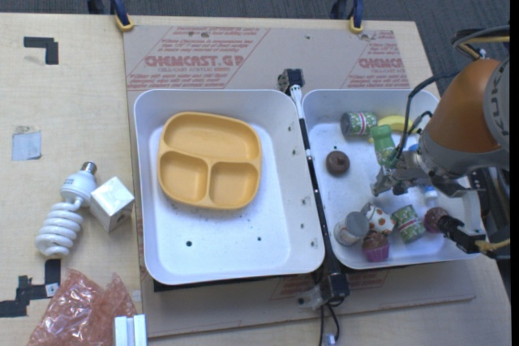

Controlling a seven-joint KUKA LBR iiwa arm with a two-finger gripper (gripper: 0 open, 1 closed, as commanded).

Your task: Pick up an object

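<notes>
Your claw hangs low over the middle of the right bin, and you cannot tell from this slant how it is set. The nearest candidates lie just below it in the picture, toward the bin's near edge: a small cluster of toy foods, packed touching one another. A brown ball sits alone to the claw's left, apart from everything, with no long axis to match; I judge it the cleaner target. The arm reaches in from the right, its orange band above the wrist, tipped downward. The yellow plate lies in the left bin.
</notes>
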